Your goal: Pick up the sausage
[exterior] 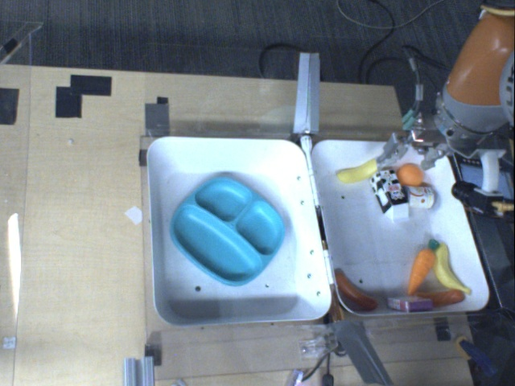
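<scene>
Gripper [400, 190] low in right bin [475, 240], can't tell its state; orange ball [409, 174] touching beside it. Sausage [355, 292] well off, nearer the camera, at bin's front-left corner. Wood bench [72, 240]; dark carpet [177, 10] behind.

The arm entered from the right edge, its orange band uppermost and the grey wrist angled down and to the left. The gripper [400, 190] hung low at the arm's end with its black-and-white fingers [385, 188] pointing downward. Finger spacing was indeterminate.
</scene>
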`<state>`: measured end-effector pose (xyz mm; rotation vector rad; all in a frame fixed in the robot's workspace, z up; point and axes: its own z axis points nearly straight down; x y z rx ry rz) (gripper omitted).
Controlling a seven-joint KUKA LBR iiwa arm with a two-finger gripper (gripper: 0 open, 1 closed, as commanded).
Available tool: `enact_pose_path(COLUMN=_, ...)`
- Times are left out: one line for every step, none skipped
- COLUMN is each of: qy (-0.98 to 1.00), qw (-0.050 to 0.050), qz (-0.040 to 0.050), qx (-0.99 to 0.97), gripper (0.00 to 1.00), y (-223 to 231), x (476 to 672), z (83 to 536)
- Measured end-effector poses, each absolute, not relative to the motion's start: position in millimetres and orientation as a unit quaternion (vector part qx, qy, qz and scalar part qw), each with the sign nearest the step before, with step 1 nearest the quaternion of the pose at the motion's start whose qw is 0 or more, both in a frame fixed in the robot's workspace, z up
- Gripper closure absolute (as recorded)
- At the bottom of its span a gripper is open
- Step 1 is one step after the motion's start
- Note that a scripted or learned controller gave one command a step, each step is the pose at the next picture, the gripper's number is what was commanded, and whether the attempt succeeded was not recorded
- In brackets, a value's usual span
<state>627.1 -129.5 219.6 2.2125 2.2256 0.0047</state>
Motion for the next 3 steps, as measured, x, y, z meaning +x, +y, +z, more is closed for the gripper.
enact_pose_path(qy=0.729, qw=0.001, qz=0.0013, qx=0.685, gripper=0.00, y=-10.8, x=595.4, z=184.7)
enact_pose_path(qy=0.744, qw=0.001, qz=0.0007, qx=0.668, gripper=0.00, y=-116.0, x=518.7, z=123.2)
enact_pose_path(qy=0.747, qw=0.003, qz=0.0014, qx=0.665, gripper=0.00, y=-205.8, x=500.8, z=167.2)
